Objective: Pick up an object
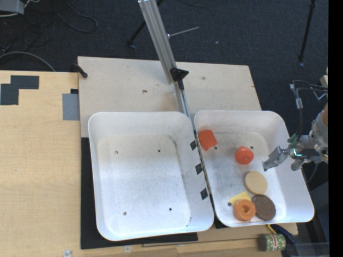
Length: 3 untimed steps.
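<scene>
Red knob [244,155] sits just left of the pincer [283,158] in the right bin [278,123], tan disc [256,183] below; pincer fingers spread apart, clutching nothing.

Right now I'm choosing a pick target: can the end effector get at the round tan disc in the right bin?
Probably yes. The end effector sits over the right bin's right side, and the round tan disc lies just below-left of it, top uncovered, nothing between.

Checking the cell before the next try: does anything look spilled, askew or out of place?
One thing: a green can lies on its side on the bench edge below the right bin, outside both bins. All the other objects sit inside the right bin, none spilled.
</scene>
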Each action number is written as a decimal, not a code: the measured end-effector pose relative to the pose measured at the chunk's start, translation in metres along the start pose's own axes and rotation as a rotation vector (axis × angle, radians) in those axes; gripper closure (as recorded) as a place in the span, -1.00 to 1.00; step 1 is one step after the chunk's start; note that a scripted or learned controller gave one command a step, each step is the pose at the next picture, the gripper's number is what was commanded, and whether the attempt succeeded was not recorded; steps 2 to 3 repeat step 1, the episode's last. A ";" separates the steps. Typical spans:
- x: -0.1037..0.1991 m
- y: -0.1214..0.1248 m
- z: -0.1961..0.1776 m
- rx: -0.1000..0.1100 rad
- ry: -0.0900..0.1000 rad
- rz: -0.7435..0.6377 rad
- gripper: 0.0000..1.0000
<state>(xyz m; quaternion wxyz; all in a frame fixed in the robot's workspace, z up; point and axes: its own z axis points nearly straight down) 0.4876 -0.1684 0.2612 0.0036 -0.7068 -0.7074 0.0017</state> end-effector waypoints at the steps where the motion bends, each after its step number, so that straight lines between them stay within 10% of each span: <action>1: -0.001 0.001 -0.002 -0.005 -0.002 0.003 -1.00; 3: -0.001 0.001 -0.002 -0.005 -0.002 0.003 -1.00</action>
